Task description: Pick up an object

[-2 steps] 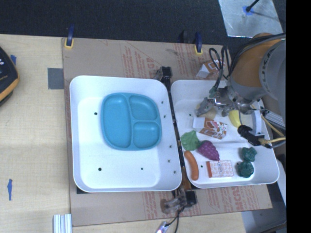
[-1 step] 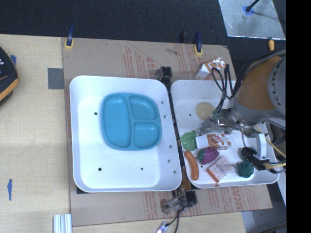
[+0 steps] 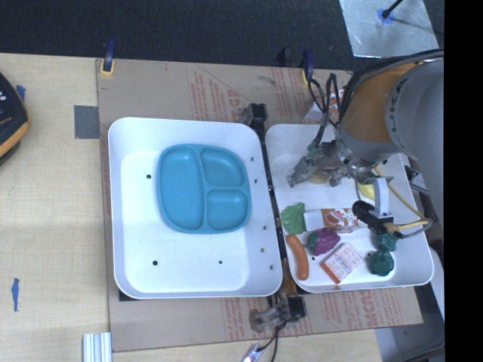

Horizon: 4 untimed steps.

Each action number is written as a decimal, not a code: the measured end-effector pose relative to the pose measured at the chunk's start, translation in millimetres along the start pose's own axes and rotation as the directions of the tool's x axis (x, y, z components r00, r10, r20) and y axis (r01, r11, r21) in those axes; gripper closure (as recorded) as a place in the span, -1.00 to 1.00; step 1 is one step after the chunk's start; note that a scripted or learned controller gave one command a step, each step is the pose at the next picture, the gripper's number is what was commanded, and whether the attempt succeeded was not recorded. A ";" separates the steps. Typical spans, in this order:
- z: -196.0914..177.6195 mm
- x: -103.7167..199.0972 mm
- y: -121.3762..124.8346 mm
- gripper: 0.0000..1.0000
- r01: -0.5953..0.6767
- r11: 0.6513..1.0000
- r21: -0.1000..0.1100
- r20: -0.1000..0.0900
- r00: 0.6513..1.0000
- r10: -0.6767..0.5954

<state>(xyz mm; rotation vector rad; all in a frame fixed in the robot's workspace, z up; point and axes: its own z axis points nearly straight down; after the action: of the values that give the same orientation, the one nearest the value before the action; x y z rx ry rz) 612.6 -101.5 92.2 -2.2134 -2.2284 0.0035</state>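
My gripper [image 3: 300, 178] hangs over the upper left part of the right bin [image 3: 281, 145], pointing down and to the left, with nothing seen in it. Just below it lies a green block [image 3: 293, 218]. Further toward the bin's front lie a purple bunch [image 3: 324, 240], an orange sausage [image 3: 299, 257], a red and white packet [image 3: 342, 262] and a second printed packet [image 3: 338, 218]. A dark green lump [image 3: 381, 263] and a teal piece [image 3: 386, 241] sit at the bin's right side. The arm hides the bin's upper right part.
The left bin [image 3: 128, 262] holds a blue divided plate [image 3: 203, 186]. Cardboard lies under both bins. A yellow and black device [image 3: 9, 119] sits at the bench's left edge. A clamp [image 3: 256, 114] stands between the bins at the back.
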 end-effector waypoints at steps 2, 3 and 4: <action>-17.0 -59.1 47.5 1.00 0.000 1.000 -0.013 0.002 1.000 0.000; -16.7 -59.0 47.4 -1.00 0.001 1.000 -0.012 0.002 1.000 -0.001; 0.9 -57.0 -10.1 -1.00 -0.002 1.000 0.002 0.000 1.000 0.002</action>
<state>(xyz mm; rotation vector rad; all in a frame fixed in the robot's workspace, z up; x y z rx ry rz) 602.9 -158.6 91.4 -2.2137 -2.2253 0.0058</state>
